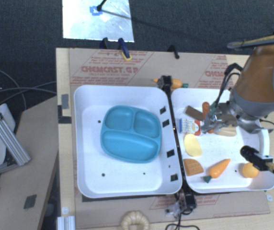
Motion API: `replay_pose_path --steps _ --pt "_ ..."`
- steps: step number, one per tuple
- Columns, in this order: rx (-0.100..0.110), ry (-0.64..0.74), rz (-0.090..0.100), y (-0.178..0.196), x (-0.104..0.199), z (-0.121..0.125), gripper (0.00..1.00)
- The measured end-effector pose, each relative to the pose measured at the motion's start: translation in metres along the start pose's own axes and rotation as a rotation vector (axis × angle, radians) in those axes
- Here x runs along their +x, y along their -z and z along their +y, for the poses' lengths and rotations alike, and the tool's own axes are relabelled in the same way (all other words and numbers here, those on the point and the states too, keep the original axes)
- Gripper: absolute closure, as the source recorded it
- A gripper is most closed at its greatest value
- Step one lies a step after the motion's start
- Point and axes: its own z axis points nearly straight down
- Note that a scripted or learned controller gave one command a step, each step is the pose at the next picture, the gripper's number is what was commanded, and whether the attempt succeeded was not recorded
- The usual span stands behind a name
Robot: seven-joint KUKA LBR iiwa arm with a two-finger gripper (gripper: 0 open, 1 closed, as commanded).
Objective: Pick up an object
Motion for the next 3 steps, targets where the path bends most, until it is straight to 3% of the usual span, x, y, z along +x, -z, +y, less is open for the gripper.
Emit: replay_pose_path --steps 1,2,3 --pt "-0.002 0.001 0.001 0.001 0.048 0.040 1.00" --pt "-0.001 -0.003 0.000 -0.003 0.058 0.073 1.00" --pt "-0.001 -0.002 0.000 0.011 0.068 0.070 1.00"
